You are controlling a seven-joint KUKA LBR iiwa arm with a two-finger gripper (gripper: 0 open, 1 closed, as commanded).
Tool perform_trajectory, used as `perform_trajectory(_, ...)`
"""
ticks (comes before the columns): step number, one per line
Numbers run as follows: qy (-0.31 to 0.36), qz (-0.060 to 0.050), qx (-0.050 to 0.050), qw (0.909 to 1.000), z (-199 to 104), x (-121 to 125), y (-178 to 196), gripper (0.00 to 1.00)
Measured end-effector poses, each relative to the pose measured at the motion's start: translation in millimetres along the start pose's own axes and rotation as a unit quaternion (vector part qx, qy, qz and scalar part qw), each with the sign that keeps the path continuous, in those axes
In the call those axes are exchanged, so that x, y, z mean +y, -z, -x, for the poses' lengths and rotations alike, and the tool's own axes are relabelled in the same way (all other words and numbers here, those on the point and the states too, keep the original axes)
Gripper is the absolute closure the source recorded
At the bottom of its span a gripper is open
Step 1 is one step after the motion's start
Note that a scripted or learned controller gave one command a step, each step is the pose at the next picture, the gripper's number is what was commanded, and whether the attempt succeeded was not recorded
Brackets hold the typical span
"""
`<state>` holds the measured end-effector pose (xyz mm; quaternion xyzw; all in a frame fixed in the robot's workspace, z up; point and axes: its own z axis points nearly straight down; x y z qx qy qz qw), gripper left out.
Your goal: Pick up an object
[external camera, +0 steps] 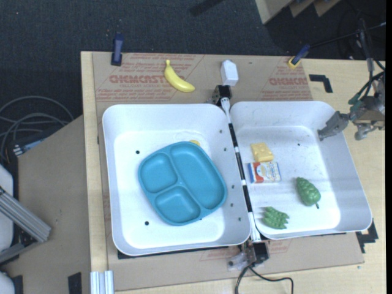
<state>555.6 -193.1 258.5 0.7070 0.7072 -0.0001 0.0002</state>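
Gripper (335, 125) hovers over the right bin's (349, 164) far right corner, apparently holding nothing. The bin holds a yellow block (262, 152), carton (263, 172) and two green toys (308, 192). Left bin: blue tray (180, 182).

Dark carpet floor (92, 11) surrounds a cardboard-topped bench (147, 72), with grey cables (30, 124) coiled at left.

We see two white bins of smooth, slightly glossy plastic, left (122, 164) and right (343, 164). The blue divided plate (180, 182) looks like smooth matt plastic. The bench top (92, 225) reads as pale wood, overlaid with printed brown cardboard (141, 78). The yellow banana (177, 78) looks glossy, like plastic.
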Motion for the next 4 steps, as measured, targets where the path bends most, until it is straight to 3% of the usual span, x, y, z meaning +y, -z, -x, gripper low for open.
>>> perform_trajectory(1,0.000,-0.002,0.001,1.0000,-23.1,-62.5,-100.1,0.00)
perform_trajectory(2,0.000,-0.001,0.001,1.0000,-38.0,-67.1,-174.3,0.00)
perform_trajectory(3,-0.001,0.001,0.000,1.0000,-37.8,-66.5,-164.0,1.00)
perform_trajectory(4,0.001,0.001,0.001,1.0000,-119.5,-4.0,-73.3,1.00)
